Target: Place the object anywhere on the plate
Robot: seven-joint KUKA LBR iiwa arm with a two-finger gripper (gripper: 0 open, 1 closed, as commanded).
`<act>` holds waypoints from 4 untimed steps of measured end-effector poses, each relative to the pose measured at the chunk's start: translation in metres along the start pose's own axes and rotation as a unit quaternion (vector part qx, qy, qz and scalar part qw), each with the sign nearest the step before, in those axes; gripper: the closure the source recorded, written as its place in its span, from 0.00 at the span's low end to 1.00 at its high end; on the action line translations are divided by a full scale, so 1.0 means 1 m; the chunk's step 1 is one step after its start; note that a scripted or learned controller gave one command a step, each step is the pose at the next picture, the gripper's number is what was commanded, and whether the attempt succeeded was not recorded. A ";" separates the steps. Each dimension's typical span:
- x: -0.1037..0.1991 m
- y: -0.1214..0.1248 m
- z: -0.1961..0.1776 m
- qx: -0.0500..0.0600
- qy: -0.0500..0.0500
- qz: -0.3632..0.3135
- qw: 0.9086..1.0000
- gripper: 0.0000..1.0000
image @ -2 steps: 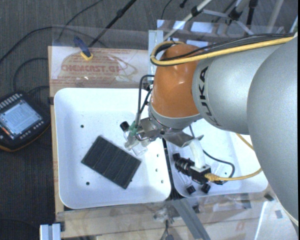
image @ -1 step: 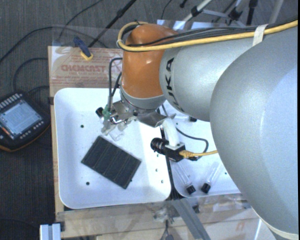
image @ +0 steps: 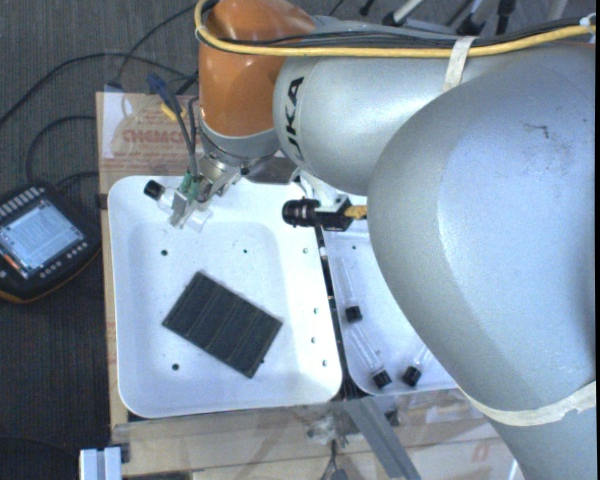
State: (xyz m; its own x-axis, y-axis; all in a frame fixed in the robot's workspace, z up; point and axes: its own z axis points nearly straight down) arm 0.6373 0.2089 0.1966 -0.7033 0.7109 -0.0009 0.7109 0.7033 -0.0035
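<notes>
The plate (image: 222,324) is a dark, ribbed rectangle lying flat and askew on the floor of the left bin (image: 140,368), toward its front. My gripper (image: 186,212) hangs over the far left corner of that bin, well behind the plate and apart from it. A small black piece (image: 152,189) sits just left of the gripper at the bin's far rim; I cannot tell whether it touches the gripper. Something small and green (image: 190,184) shows on the gripper's body.
The right bin (image: 360,268) is largely covered by my arm; three small black pieces (image: 352,313) (image: 380,378) (image: 411,375) lie on its visible floor. A teach pendant (image: 32,238) rests on the ground left of the bench.
</notes>
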 end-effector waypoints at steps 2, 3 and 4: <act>0.001 0.032 -0.189 -0.001 -0.001 0.247 0.969 1.00; -0.009 0.026 -0.237 -0.002 -0.001 -0.073 0.997 1.00; -0.008 0.027 -0.246 -0.002 -0.003 -0.073 0.997 1.00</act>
State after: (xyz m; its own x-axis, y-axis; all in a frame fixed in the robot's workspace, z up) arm 0.6627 0.2226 0.4425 -0.7995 0.6007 -0.0058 0.6007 0.7995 -0.0002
